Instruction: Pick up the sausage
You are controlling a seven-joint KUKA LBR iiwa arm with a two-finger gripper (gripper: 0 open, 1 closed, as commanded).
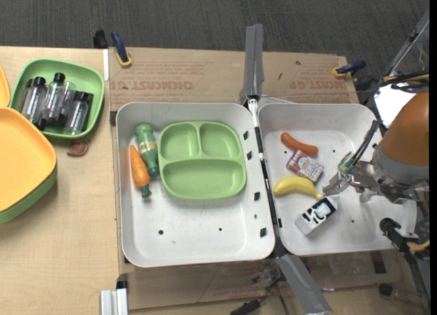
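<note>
at the right bin, progress: the task looks barely begun; the sausage (299, 143) lies untouched on the floor of the right bin (355, 235), toward its far left part.
sausage position: it rests free, just beyond a small pink packet (304, 166) and apart from the gripper.
gripper: the gripper (339, 178) sits low over the middle right of the right bin, with nothing between its fingers; the fingers appear slightly parted, pointing left toward the banana and the packet.
arm: the grey arm with its orange band (412, 131) enters from the right edge.
what is left: by my judgement, the whole pick remains, namely moving farther and left over the sausage, closing on it and lifting.
count, right bin: one sausage, one pink packet, one banana (296, 185), one small black and white carton (316, 215); four things in all.
count, left bin: one green divided plate (201, 159) with three compartments, one carrot (139, 168), one green bottle (146, 146); three things inside the left bin (191, 238).
count, bins: two white bins side by side.
count, far left of the bench: one green tray (92, 88) holding what look like four small dark-capped bottles (56, 102), and a stack of yellow plates (24, 170) whose number i cannot tell.
count, clamps: blue and yellow clamps at the far edge of the cardboard, at least two.
</note>
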